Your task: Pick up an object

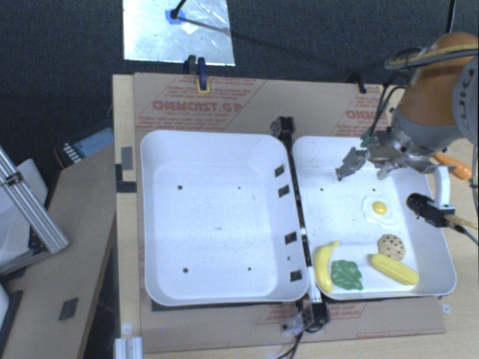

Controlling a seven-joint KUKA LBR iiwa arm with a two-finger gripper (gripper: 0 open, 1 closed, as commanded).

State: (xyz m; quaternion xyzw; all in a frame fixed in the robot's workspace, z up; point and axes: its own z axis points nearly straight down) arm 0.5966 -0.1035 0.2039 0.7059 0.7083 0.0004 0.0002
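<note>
Below the end effector, fingers apart, lies the fried egg; untouched.

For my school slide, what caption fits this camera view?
Grey arm's end effector above right white bin holding plastic fried egg.

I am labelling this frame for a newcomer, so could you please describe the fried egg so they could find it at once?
Start at the right-hand white bin, the one the arm reaches over. The fried egg lies flat near its middle, below the gripper and above the cookie. It alone is white with a round yellow yolk; the banana and corn cob are long and yellow all over.
</note>
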